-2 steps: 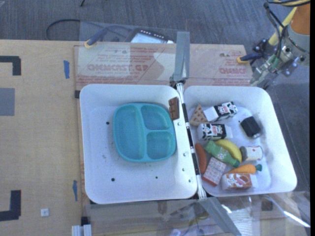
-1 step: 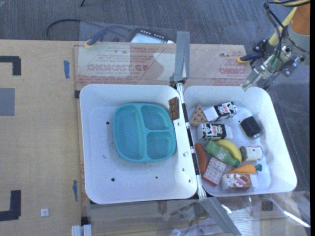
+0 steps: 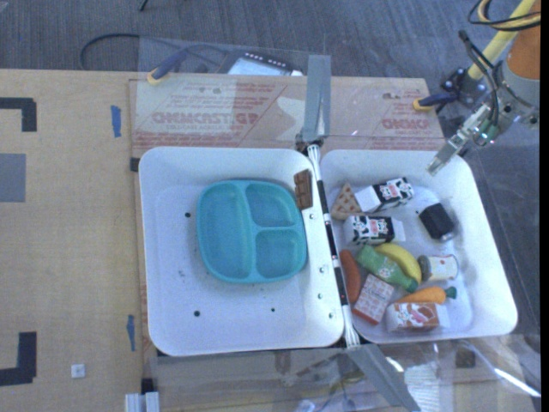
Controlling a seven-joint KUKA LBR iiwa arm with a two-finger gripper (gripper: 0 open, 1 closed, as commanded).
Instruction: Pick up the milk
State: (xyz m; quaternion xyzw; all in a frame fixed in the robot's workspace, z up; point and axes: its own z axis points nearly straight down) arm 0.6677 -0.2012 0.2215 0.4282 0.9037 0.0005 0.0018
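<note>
Two white bins on the bench. Left bin (image 3: pixel 163 230): one teal divided plate (image 3: pixel 253 230) near its centre, plus one small brown block (image 3: pixel 302 187) by the right wall.

Right bin (image 3: pixel 489 256): two cow-print milk cartons. Milk one (image 3: pixel 384 194) lies near the far edge; milk two (image 3: pixel 374 228) lies just in front of it, towards the left wall. Both on their sides, tops unobstructed.

Around them, one each:
- waffle wedge (image 3: pixel 345 201), touching the left of milk one
- black block (image 3: pixel 437 221), right of the cartons
- green bottle (image 3: pixel 384 265) and banana (image 3: pixel 401 260), just in front of milk two
- red sausage-like piece (image 3: pixel 350 276) along the left wall
- red-white box (image 3: pixel 373 298)
- carrot (image 3: pixel 429 295)
- small white-red bottle (image 3: pixel 441 268)
- juice carton (image 3: pixel 415 317) at the near edge

Gripper (image 3: pixel 450 151) hangs over the right bin's far right corner, well apart from both cartons, nothing between the fingers. Too small and blurred: can't tell finger spacing.
</note>
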